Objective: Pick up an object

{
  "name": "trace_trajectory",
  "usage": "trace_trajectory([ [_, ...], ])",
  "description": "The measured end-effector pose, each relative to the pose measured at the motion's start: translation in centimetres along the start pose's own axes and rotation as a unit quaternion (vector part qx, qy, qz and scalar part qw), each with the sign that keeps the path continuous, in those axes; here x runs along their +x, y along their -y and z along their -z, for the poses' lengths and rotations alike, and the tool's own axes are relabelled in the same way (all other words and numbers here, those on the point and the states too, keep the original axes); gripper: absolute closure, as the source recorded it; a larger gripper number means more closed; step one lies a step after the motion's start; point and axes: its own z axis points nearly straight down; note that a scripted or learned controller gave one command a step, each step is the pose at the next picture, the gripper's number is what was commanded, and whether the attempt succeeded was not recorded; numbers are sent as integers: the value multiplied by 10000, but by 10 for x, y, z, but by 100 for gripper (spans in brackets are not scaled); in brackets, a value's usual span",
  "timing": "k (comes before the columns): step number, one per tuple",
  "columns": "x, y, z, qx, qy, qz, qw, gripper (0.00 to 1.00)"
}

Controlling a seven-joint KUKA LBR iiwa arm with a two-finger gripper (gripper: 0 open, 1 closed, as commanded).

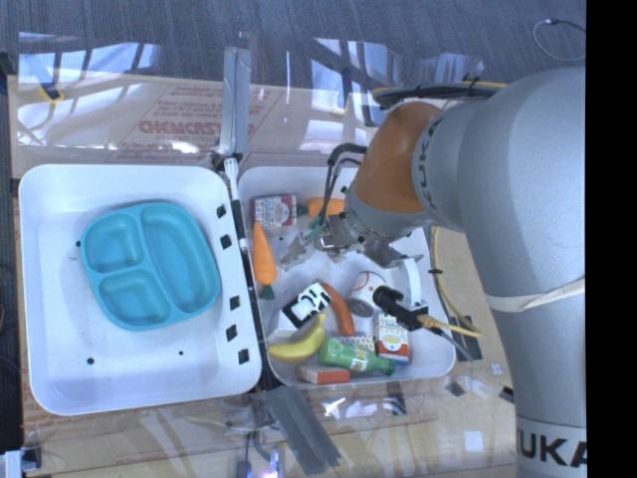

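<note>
I can't tell the claw [320, 235] state, so I'd lower squarely over the carrot [263, 255] before closing.

- The bench [119, 436] has a pale wood-look top under a sheet of clear plastic that catches glare.
- The left white bin [40, 297] rests directly on it, at the left.
- The right white bin [438, 361] sits just beside the first, their inner walls touching along a black-clipped seam.
- A printed cardboard sheet [149, 118] with red lettering lies flat behind both bins.
- A grey metal bar [304, 431] lies at a slant in front of the bins.
</note>
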Motion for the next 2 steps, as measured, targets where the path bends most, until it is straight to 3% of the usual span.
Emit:
trace_trajectory([
  [1, 3, 52, -2, 12, -9, -522, 9986, 0],
  [2, 2, 52, 6, 31, -9, -504, 9987, 100],
])
